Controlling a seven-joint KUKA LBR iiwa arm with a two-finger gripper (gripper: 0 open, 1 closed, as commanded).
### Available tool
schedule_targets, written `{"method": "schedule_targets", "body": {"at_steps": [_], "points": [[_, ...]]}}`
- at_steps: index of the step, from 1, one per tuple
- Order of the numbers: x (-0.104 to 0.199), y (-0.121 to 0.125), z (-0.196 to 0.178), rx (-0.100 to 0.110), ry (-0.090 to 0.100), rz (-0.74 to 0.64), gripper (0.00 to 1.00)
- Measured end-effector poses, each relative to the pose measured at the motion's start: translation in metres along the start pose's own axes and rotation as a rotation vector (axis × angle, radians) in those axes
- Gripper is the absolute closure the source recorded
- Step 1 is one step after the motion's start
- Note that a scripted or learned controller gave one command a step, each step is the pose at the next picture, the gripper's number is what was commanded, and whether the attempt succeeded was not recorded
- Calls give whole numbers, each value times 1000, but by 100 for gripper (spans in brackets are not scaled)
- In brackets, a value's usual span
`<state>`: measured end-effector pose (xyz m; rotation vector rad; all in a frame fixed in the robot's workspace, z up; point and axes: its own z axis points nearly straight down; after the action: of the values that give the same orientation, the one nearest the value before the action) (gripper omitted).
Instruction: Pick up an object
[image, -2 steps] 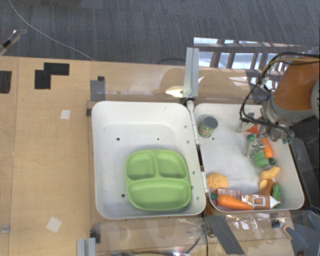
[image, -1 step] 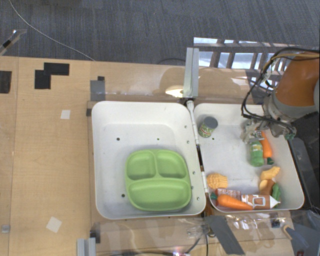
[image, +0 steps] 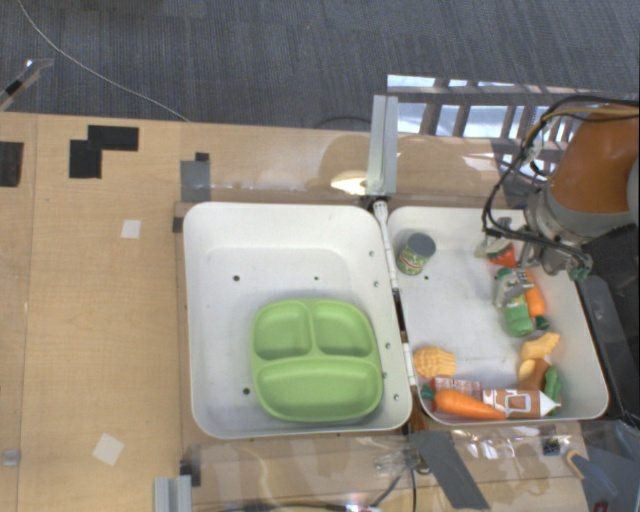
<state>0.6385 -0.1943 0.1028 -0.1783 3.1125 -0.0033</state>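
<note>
My gripper (image: 512, 288) hangs low over the right side of the right bin (image: 460, 300), under the orange-banded wrist. It is right among a cluster of small toys: a green piece (image: 518, 321) just below it, a small orange piece (image: 537, 301) to its right and a red piece (image: 505, 257) above it. Whether anything is held cannot be made out. A small can (image: 414, 252) stands upright at the bin's top left. A carrot (image: 464, 404) and a flat orange-and-white box (image: 510, 402) lie along the front wall, beside a yellow waffle-like piece (image: 433, 361).
The left bin (image: 220, 300) holds a green divided plate (image: 316, 359). A yellow piece (image: 541, 346) and a small brown and green piece (image: 540, 378) lie at the right bin's lower right. Black cables loop around the wrist.
</note>
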Motion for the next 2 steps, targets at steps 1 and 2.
{"method": "schedule_targets", "body": {"at_steps": [1,2], "points": [[39,-6,13,-1,11,55,0],[34,-5,-2,2,-3,51,100]]}}
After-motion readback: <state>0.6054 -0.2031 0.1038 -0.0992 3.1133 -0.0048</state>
